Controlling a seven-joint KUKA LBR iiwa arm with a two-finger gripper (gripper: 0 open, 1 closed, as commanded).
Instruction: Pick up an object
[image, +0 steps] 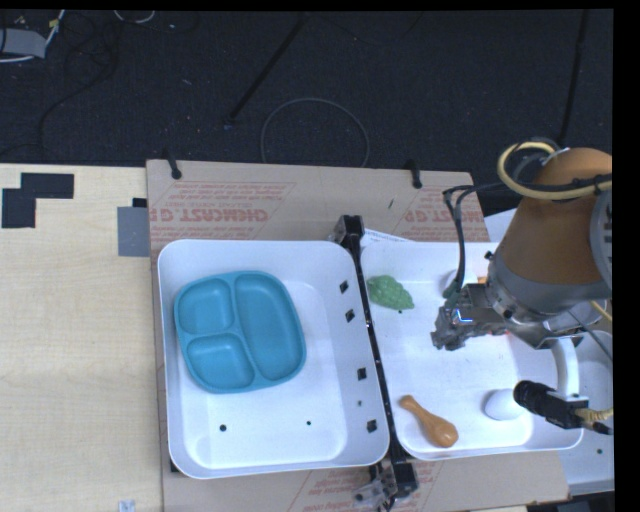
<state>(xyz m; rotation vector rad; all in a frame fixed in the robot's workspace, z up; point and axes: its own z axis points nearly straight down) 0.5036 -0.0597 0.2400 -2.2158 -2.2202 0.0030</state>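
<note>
While the arm (555, 240) reaches over the right bin (425, 445), the tool (452, 328) hangs near that bin's middle; can't tell how it's set, nothing seen pinched in it. Leaf (389, 292) lies at the right bin's upper left, apart from the tool. Drumstick (430, 421) sits at the bin's lower edge, white egg (500, 404) just right of it. Left bin (200, 450) has a blue tray (239, 330).

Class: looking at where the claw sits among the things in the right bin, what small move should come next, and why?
Probably a short move toward the bin's near edge and down: the claw hangs over bare floor of the right white bin, and the orange-brown wooden drumstick-shaped toy lies just nearer the camera, clear of the bin walls.
</note>
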